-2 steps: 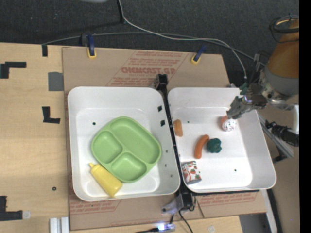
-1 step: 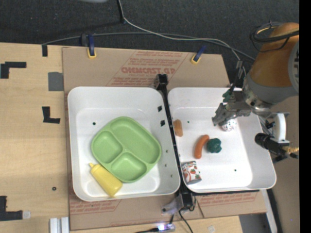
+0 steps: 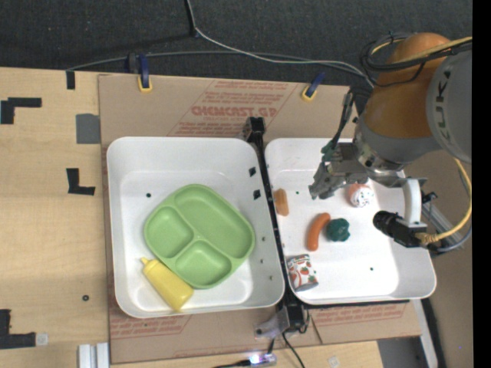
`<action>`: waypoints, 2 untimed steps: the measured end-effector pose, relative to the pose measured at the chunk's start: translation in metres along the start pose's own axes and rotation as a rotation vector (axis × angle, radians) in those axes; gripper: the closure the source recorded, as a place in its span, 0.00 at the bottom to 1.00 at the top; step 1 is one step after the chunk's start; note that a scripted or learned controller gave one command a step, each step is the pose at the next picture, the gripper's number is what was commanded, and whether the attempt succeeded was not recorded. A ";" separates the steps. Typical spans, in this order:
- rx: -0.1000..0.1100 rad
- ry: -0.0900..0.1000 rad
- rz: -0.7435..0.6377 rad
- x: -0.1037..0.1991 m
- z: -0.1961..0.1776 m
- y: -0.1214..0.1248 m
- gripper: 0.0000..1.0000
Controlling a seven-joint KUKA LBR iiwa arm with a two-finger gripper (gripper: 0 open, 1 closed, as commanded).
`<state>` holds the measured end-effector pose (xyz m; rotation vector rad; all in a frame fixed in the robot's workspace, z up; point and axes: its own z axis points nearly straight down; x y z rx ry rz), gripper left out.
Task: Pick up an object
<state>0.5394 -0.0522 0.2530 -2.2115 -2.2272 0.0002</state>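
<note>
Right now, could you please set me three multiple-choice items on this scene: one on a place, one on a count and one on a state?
1. Where does the yellow bottle lie?
A. In the left bin, beside the green plate
B. In the right bin
C. On the cardboard

2. How many compartments has the green plate?
A. Two
B. Three
C. Five

3. How does the pincer stand?
A. Over the left bin
B. Over the right bin, no item between its fingers
C. Gripping the bottle

Answers: 1 A, it lies at the plate's lower left edge; 2 B, ridges part three wells; 3 B, it hangs above the right bin.
</note>
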 end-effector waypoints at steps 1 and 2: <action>0.000 0.000 -0.001 0.062 0.002 -0.002 1.00; 0.001 0.000 -0.001 0.118 0.001 -0.013 1.00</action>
